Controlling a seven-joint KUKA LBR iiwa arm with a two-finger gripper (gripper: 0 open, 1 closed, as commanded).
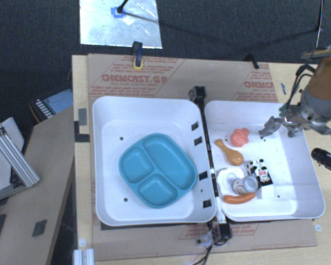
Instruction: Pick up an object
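The right bin [300, 200] holds several small things. A pink toy [240, 137] lies near its middle, and a yellow-orange drumstick shape [230, 152] sits just below and left of it. Lower down are a black-and-white toy [260, 173], a grey metal cup [246, 185] on its side, and an orange sausage shape [238, 199] by the front wall. My gripper [269, 128] hangs over the upper right part of this bin, a short way right of the pink toy and apart from it. I see nothing held in it.
The left bin [113, 120] holds a blue divided plate [157, 170]. A black divider with clips [205, 148] runs between the bins. The right bin's floor to the right of the toys [289, 164] is bare white.
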